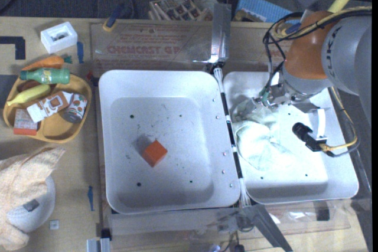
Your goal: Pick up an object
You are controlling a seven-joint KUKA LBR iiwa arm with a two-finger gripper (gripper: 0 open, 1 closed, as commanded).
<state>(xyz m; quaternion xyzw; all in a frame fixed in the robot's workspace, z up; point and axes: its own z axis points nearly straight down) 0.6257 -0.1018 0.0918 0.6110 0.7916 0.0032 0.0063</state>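
Lying crumpled, white cloth in right bin, hand near.

The grey arm holds the jaws low over the far left corner of the right bin. A crumpled white sheet lies just on the camera's side of the jaws; whether they touch it cannot be told. Across the shared rim, well apart from the jaws, an orange cube sits near the middle of the left bin. Farther still from the jaws, a yellow bowl of small goods rests on the worktop
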